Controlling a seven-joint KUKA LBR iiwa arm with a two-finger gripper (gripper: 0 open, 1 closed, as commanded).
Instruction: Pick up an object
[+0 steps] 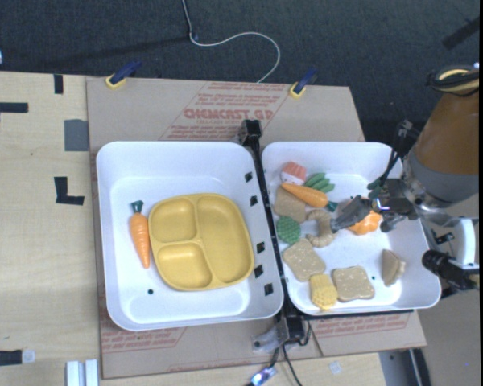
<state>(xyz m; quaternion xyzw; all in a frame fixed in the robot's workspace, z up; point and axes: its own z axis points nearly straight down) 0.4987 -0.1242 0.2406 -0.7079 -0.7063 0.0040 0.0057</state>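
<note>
My gripper (361, 213) hangs low over the middle of the right bin (362, 153), coming in from the right. A small orange toy food (369, 224) lies right at its tip; whether it is gripped cannot be made out. Around it lie several toy foods: a carrot (304, 194), a green leafy piece (318, 183), a pink-and-white piece (294, 171), a brown chunk (290, 207), a green disc (288, 230), a tan piece (323, 232), bread slices (303, 260) (352, 284), a yellow corn piece (323, 292) and a brown piece (392, 268).
The left bin (121, 296) holds a yellow divided plate (201, 240) and a second carrot (140, 236) by its left side. Black clips join the bins along the middle wall (264, 215). A white cable (233, 39) runs behind the bins.
</note>
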